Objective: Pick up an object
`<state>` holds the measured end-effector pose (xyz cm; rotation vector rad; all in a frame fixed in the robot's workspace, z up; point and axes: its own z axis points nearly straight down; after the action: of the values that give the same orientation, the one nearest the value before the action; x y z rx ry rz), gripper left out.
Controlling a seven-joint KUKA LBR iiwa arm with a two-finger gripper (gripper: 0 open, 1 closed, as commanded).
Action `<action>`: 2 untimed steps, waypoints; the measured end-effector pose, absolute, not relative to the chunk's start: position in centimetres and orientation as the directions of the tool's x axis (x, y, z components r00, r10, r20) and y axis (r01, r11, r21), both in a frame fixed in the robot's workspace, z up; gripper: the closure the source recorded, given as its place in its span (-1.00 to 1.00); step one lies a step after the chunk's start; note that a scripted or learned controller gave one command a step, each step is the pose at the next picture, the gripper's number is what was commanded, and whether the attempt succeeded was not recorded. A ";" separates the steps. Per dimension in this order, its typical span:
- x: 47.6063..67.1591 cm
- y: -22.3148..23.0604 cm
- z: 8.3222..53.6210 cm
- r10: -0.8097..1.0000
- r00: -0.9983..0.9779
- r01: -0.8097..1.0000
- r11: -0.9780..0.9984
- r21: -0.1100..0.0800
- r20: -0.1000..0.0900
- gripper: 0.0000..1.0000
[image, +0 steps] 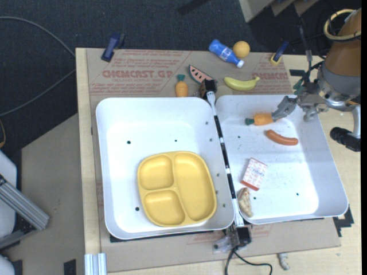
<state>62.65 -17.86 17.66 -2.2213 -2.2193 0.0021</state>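
— Jaws hang over the right bin, near its two o'clock corner, fingers spread wide with nothing between them.

— Which pieces lie closest?

— A toy carrot sits just beside the jaws at nine o'clock; a sausage lies near, at six o'clock. Lower, toward seven o'clock, a small red-and-white packet. The left bin holds a yellow divided tray.

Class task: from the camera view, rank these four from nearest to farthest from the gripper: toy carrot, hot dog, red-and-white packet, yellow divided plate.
Gripper sits over the right bin's far side.
1. Toy carrot, just left of it.
2. Hot dog, a little nearer the camera.
3. Red-and-white packet, mid right bin.
4. Yellow divided plate, left bin.
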 end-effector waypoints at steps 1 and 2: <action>61.3 -17.1 8.9 1.000 0.000 1.000 0.000 -0.003 0.001 -1.00; 61.4 -17.1 10.0 1.000 0.001 1.000 -0.001 0.002 0.000 1.00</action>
<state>61.43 -17.10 10.03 -2.2231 -2.2219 -0.0013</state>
